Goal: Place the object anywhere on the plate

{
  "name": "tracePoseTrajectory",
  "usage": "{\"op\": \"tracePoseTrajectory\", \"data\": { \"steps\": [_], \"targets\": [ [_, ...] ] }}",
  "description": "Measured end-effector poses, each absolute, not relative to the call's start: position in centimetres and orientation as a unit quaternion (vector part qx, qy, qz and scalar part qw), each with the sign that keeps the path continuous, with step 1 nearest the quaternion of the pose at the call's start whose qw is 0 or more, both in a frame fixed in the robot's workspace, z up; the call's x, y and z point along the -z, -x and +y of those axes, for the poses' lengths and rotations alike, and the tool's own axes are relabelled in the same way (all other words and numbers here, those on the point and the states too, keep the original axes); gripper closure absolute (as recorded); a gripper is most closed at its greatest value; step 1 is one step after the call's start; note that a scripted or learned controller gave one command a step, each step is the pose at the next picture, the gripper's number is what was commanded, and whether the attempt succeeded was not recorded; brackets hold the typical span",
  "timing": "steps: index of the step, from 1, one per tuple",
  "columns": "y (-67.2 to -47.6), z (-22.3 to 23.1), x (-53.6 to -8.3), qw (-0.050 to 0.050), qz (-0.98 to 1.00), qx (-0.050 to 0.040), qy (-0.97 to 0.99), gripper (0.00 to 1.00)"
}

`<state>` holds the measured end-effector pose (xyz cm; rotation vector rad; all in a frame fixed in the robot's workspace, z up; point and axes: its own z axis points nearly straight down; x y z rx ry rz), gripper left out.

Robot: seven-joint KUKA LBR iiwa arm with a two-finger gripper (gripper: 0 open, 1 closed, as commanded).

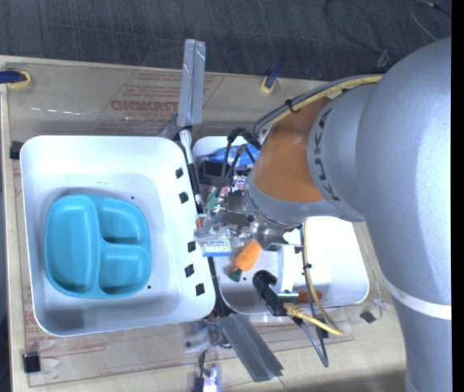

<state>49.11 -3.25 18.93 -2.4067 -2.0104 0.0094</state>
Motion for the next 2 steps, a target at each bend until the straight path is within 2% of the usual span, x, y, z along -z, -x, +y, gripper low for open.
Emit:
{"op": "tracePoseTrajectory", "data": {
  "steps": [1, 2],
  "targets": [
    [-53.5, 5.8, -21.2, 0.003, -0.653, -0.0036, 0.758, 1.0],
    [-52.1, 11.9, -19.9, 0.003, -0.709, -0.0044, 0.705, 1.0]
  ]
}}
